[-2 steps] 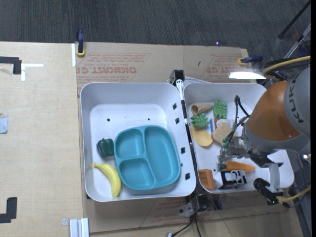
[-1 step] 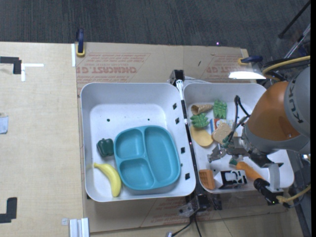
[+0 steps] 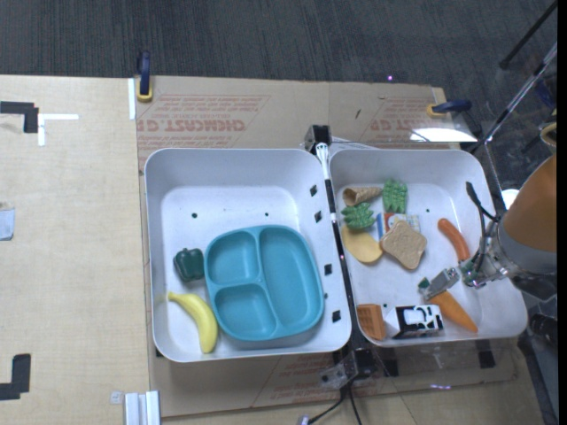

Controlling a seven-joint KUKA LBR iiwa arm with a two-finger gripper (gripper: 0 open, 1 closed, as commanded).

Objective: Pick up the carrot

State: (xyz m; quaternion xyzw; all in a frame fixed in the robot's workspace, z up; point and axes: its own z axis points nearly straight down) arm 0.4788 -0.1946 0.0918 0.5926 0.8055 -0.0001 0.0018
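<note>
While the carrot (image 3: 454, 309) lies on the floor of the right bin (image 3: 416, 165) at its five o'clock corner, the gripper (image 3: 440, 281) hovers just at the carrot's ten o'clock, nothing seen between its fingers; whether they are spread cannot be told. The pick-up appears not yet made.

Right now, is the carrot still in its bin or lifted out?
In: the carrot lies flat on the right bin's floor, just below the pincer.

Arm (image 3: 539, 215) cut off by right edge. Gripper (image 3: 443, 282) finger state indiscernible. Carrot (image 3: 456, 311) upper end obscured by gripper.
</note>
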